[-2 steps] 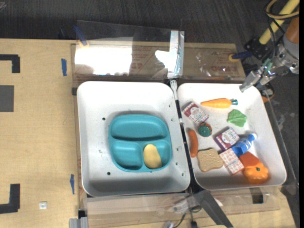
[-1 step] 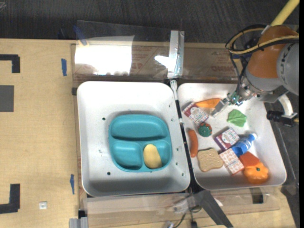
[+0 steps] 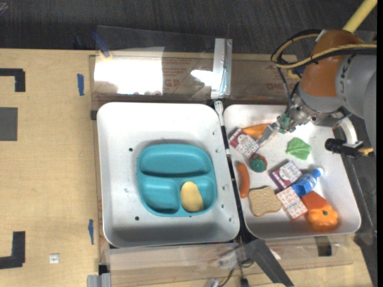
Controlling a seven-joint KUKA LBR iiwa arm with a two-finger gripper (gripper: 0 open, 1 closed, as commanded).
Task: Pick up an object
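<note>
Potato [image 3: 191, 196] lies in the blue tray [image 3: 173, 160] of the left bin [image 3: 114, 178]; toys crowd the right bin [image 3: 347, 190]. Gripper [image 3: 270, 131] hangs low by the carrot [image 3: 256, 130], seemingly mid-reach; whether its fingers are spread or closed I cannot tell. Next it must settle over the carrot and close.
</note>
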